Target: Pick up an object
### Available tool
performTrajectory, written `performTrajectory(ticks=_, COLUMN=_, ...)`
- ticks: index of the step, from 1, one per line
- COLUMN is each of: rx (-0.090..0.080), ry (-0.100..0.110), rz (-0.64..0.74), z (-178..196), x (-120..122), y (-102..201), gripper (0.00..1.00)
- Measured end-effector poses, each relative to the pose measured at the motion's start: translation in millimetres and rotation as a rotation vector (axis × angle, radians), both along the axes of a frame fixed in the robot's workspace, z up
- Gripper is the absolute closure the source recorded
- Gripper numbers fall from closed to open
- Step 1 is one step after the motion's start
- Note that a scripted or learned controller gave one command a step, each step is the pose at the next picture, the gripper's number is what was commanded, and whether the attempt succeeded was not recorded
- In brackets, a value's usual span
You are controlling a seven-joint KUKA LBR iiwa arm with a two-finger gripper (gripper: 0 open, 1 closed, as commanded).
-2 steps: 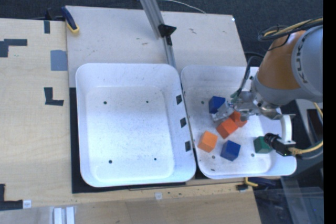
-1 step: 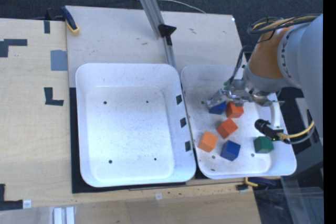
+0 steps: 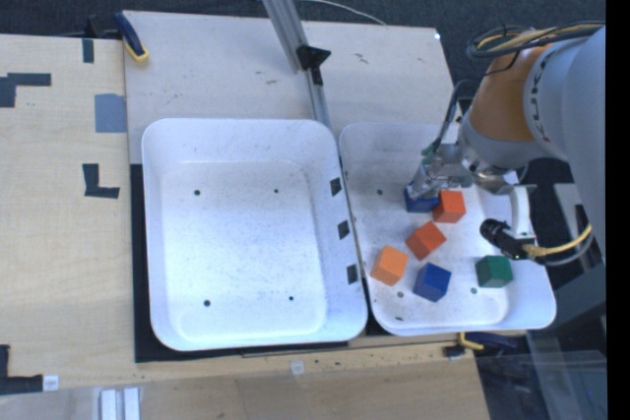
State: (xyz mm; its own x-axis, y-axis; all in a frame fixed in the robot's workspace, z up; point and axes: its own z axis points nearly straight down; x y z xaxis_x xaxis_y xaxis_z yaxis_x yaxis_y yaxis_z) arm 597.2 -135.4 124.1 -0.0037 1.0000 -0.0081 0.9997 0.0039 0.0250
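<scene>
I judge the blue cube (image 3: 421,202), partly hidden under the gripper (image 3: 430,184) in the right bin (image 3: 379,152) beside an orange cube (image 3: 451,206), rigid, light and best pinched across flat opposite faces; jaw state I cannot tell.

blocks (image 3: 426,239) in right bin (image 3: 379,152), left bin (image 3: 162,211) beside

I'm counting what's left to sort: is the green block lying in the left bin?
No, the green block lies in the right bin, near its right edge, alongside the orange and blue blocks.
</scene>
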Motion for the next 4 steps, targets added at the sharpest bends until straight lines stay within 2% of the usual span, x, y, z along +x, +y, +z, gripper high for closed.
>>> performTrajectory(ticks=1, rx=-0.001, ry=-0.001, rz=0.000, z=0, x=0, y=0, gripper=0.00)
performTrajectory(ticks=2, rx=0.008, ry=0.018, rz=0.002, z=92, x=1, y=49, gripper=0.00)
performTrajectory(ticks=3, rx=0.000, ry=0.003, rz=0.000, z=-6, x=14, y=-2, gripper=0.00)
performTrajectory(ticks=4, rx=-0.005, ry=-0.004, rz=-0.001, z=-15, x=-26, y=-17, gripper=0.00)
